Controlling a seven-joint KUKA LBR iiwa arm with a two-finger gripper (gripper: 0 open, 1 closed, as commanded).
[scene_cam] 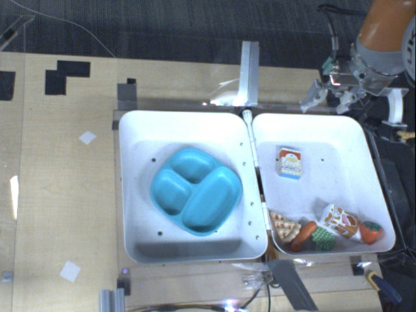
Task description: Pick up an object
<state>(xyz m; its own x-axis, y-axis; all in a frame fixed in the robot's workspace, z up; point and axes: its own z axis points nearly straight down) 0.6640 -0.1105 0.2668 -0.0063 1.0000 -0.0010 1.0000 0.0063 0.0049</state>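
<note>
My gripper [333, 99] hangs over the far rim of the right bin [364, 142], its two pale fingers spread apart with nothing between them. Below it in that bin a small orange-and-white carton [290, 162] lies alone near the middle. Along the bin's near edge lie a waffle-patterned piece [283, 225], a red sausage-like toy [303, 235], a green toy [323, 238], a patterned white packet [341, 221] and an orange-red toy fruit [371, 232].
The left bin [133, 174] holds a blue three-compartment plate [196, 190]. A metal post [249, 77] stands behind the divider between the bins. Black marks and white tags dot the wooden bench [58, 174] at the left.
</note>
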